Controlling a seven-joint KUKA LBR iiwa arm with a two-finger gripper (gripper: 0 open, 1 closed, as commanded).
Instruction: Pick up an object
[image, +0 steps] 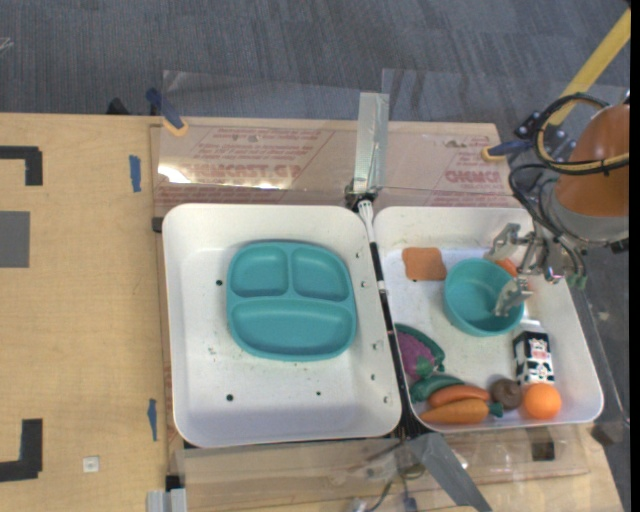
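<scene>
1. Right bin (590, 375), near edge: carrot (457, 410) lying left-right beside orange (541, 402)
2. Cow-print bottle (534, 358) stands upright, long axis near-far
3. Teal bowl (480, 296); gripper (528, 268) at its rim, fingers apart, holding nothing
4. Left bin (190, 330): 1 divided teal plate (292, 299)

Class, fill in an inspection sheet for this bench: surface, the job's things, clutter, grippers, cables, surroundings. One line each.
Surface: two white bins, left bin and right bin.
Job's things: teal bowl, orange block, orange fruit, carrot, black-and-white toy in the right bin.
Clutter: teal divided plate in the left bin.
Grippers: gripper over the bowl's rim.
Cables: black and yellow loops by the arm.
Surroundings: wooden board, grey floor.
</scene>
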